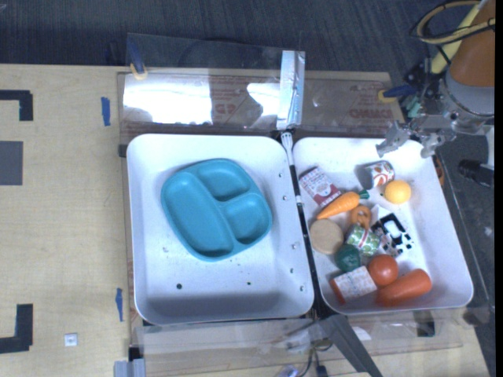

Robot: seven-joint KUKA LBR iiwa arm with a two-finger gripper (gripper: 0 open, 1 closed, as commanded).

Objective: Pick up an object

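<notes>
The end effector (415, 136) hangs at the upper right corner of the right bin (456, 234), a cluster of grey metal parts just over the bin's far rim; from where I stand I cannot tell how it is set, and nothing is visibly held in it. Behind it the arm (471, 69) rises toward the right, with its orange band and a loop of yellow cable above. The pick, as I judge it, has not been made: every object lies in the bin, so the descent, grasp and lift are all left to do. Closest to the end effector, just below and slightly left of it, sits a small can (377, 173), with a yellow ball (398, 192) touching or nearly touching it. Further toward me lie a carrot (339, 205), a red and white carton (317, 184), a round tan disc (327, 236), a black and white toy (393, 234), a tomato (383, 269) and a long orange-red piece (405, 286), all crowded together. The left bin (149, 163) holds a blue divided plate (216, 208), well apart from the end effector. Both bins rest on a pale wooden surface (55, 210).
</notes>
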